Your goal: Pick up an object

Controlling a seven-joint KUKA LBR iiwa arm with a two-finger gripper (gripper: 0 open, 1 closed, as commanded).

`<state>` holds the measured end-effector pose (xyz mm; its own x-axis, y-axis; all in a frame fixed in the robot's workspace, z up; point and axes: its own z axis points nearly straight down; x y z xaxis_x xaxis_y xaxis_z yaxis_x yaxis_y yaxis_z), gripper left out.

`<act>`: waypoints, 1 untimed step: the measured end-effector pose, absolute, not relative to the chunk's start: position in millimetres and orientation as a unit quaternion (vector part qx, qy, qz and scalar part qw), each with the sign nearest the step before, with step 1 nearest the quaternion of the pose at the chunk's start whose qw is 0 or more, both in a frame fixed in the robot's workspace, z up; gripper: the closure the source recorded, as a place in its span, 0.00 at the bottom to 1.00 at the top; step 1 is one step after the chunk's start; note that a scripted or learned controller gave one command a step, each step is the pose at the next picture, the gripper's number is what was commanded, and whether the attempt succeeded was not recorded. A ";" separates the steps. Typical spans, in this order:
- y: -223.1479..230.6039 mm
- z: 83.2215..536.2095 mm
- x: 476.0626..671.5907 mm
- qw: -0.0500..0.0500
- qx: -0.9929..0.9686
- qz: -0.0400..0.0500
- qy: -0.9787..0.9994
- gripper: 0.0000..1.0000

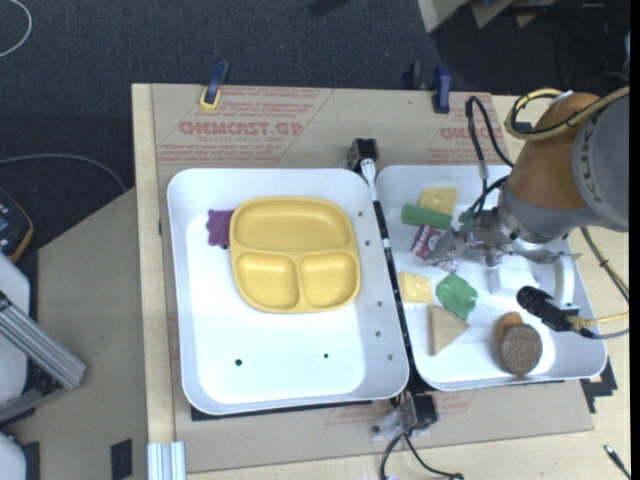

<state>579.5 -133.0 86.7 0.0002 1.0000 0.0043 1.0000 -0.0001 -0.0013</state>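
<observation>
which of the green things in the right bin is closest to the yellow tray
The green block, low beside the pale wedge; the green stick lies higher up.

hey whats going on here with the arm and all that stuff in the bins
A grey and orange robot arm reaches in from the right over the right bin, with its gripper low among the small items there: a green block, yellow wedges, a brown round piece and a red wrapper. Nothing is visibly held. The left bin holds a yellow divided plate with a purple piece beside it.

Two white bins (200, 368), one yellow tray (295, 253).
</observation>
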 end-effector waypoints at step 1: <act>-132.6 101.8 582.8 -0.003 -0.707 -0.005 -0.707 1.00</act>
